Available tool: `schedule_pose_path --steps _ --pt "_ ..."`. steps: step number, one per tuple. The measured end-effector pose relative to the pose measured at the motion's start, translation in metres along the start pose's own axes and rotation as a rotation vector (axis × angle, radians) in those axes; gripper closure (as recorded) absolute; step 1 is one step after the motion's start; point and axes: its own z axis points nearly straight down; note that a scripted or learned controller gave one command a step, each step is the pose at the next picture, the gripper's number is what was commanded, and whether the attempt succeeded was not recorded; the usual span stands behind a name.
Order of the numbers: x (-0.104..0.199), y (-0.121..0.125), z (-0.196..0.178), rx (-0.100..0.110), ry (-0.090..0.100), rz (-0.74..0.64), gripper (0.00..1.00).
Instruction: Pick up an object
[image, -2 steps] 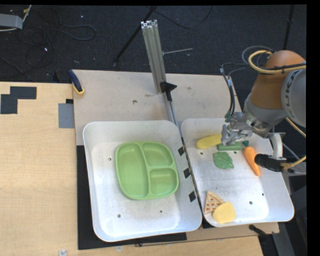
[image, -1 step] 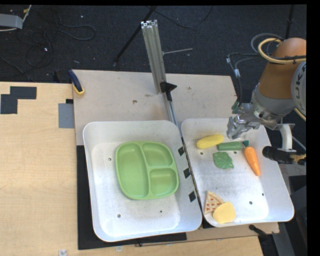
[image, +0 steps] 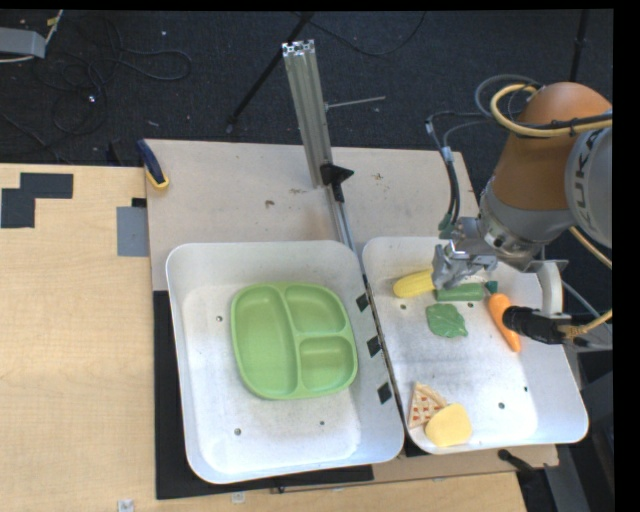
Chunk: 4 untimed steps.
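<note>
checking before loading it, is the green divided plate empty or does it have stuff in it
Empty. The green divided plate lies flat in the left bin, and all three of its compartments show bare green.

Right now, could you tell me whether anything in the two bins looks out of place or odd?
Nothing stands out. The green divided plastic plate lies flat in the left white bin. The toy foods lie loose in the right white bin, none spilled over its rim.
</note>
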Motion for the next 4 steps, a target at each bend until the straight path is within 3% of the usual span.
schedule_pose_path --steps 2,4 --pt "0.099 -0.048 -0.007 0.001 -0.001 -0.001 1.0" --pt "0.196 -0.093 0.014 0.003 -0.001 -0.001 1.0"
